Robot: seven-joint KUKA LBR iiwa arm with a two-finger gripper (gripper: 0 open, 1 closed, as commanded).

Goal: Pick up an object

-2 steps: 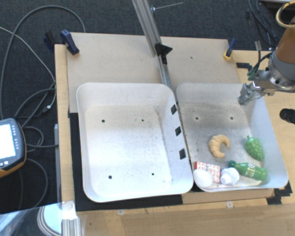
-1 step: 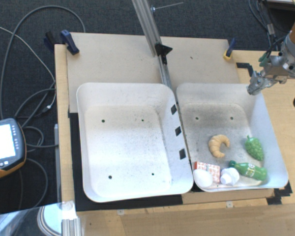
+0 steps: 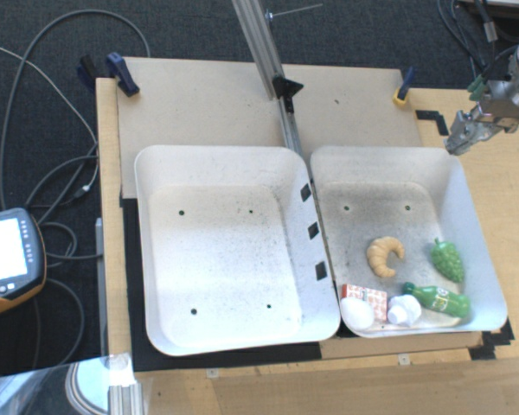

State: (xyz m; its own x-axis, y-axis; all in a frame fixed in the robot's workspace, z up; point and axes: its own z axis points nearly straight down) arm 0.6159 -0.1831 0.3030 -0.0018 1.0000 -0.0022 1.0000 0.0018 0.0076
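Two shallow white plastic bins sit side by side on a light wooden bench (image 3: pixel 203 102). The right bin (image 3: pixel 471 223) is the one with things in it, and every place below is told from that bin.

The grey metal gripper (image 3: pixel 460 138) hangs just above the bin's far right corner, over the rim, near the right edge of the picture. It is small and a bit blurry, so I cannot tell if it is open or closed. Nothing can be seen in it.

A tan curved croissant toy (image 3: pixel 385 256) lies on the bin's floor, a little toward the near side. A bumpy green bunch of grapes (image 3: pixel 447 260) lies to the right of it, close to the bin's right wall. A green bottle with a white cap (image 3: pixel 432 301) lies on its side along the bin's near wall. A small red and white box (image 3: pixel 365 296) lies in the bin's near left corner, with a round white thing (image 3: pixel 356 314) touching it just in front.

The left bin (image 3: pixel 156 167) touches the right bin along its left side. A long silver metal rail (image 3: pixel 255 33) runs away from the gap between the two bins toward the far side of the bench. A small yellow clamp (image 3: pixel 403 93) sits on the bench beyond the bin's far wall.
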